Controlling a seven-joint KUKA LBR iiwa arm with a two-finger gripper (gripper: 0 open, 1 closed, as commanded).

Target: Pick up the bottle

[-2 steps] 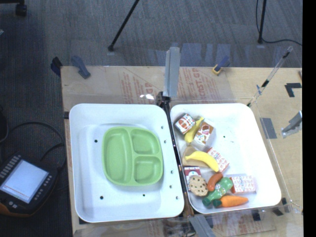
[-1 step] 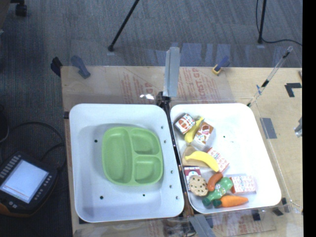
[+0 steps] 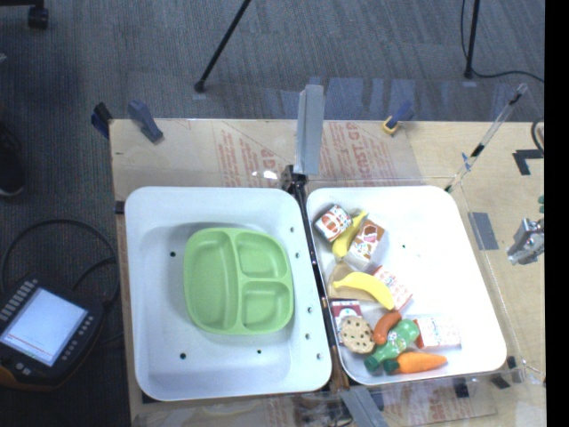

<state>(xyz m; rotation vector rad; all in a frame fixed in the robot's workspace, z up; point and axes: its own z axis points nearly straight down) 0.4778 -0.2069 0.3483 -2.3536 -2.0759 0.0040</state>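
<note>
Green bottle (image 3: 393, 344) between carrot (image 3: 420, 361), cookie (image 3: 356, 334)

Two bins are set side by side on the bench (image 3: 222, 154); a divided plate (image 3: 238, 280) is centred in the left bin (image 3: 151, 229); all small items are clustered along the left side of the right bin (image 3: 444, 238); the bottle (image 3: 392, 345) is laid near the front wall, a carrot (image 3: 420, 361) just before it, a cookie (image 3: 356, 334) to its left, a banana (image 3: 363, 286) behind; a tablet (image 3: 43, 326) is placed off-bench, far left.
</note>
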